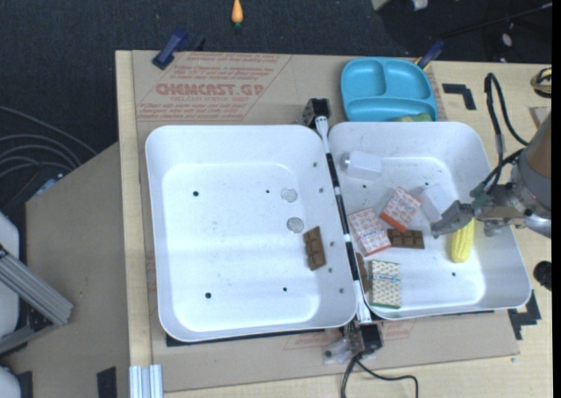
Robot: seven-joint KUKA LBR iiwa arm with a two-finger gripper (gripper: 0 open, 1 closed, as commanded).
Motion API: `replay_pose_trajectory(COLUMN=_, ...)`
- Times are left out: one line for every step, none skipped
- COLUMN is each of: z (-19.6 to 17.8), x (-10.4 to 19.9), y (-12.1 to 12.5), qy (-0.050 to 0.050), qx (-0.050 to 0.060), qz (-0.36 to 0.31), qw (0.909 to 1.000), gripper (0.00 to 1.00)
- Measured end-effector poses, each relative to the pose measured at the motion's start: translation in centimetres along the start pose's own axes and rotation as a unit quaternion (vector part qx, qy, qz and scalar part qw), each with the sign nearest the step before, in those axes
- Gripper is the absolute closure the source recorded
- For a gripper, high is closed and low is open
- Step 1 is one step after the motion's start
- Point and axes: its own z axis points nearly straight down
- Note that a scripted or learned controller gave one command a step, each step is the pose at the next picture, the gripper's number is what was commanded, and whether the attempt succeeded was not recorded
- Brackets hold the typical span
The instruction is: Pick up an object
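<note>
My gripper [473, 219] hangs over the right side of the right bin [491, 287], open, with one finger to the left and one to the right. A yellow corn-like piece [461, 243] lies just below it, on the bin floor, not held. To the left of the gripper lie a brown chocolate bar [406, 238], two checkered packets [402, 206] [368, 230], a grey piece [434, 202] and a white block [362, 162]. A patterned packet [386, 283] lies near the bin's front.
The left bin [175, 168] holds another brown bar [314, 247] and two grey discs [289, 195] [295, 225]. A blue divided tray [387, 88] stands behind the right bin. A black ridge [337, 203] separates the bins.
</note>
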Motion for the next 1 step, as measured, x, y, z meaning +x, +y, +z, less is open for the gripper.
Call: replay_pose_trajectory(z=11.72, x=3.04, y=3.18, qy=-0.001, qx=-0.004, qz=0.000, qw=1.0000, gripper=0.00)
